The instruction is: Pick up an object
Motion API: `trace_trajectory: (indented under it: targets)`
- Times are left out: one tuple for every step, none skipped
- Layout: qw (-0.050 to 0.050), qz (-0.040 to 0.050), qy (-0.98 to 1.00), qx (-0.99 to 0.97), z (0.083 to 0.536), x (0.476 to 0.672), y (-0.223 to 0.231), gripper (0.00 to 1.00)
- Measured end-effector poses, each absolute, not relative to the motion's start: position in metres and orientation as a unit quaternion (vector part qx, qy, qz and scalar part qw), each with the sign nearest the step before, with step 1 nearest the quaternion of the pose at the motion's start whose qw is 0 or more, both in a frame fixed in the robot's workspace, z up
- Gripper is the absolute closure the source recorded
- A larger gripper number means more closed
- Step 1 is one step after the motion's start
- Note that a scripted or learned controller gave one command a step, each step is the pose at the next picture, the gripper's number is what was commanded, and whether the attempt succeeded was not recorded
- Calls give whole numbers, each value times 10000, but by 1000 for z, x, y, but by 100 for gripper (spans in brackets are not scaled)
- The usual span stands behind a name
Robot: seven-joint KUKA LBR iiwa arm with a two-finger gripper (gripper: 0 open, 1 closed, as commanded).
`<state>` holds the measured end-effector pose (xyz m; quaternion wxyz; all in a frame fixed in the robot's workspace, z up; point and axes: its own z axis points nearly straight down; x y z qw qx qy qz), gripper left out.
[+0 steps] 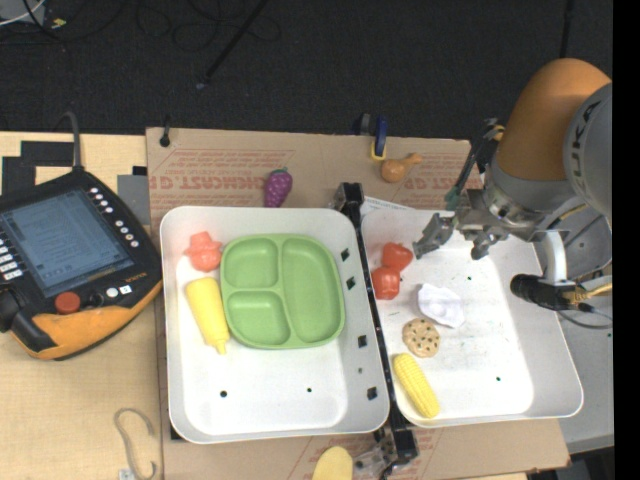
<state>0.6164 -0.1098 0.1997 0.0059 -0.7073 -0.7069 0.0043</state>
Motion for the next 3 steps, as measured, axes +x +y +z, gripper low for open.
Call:
trace_trajectory:
  targets:
    - [3,1,-7075,-7067,207,619,-110,0]
    - [30,17,-7068,-7074,159,621,-103,0]
    - [-20,-20,-7072,-7070,120,627,-105,0]
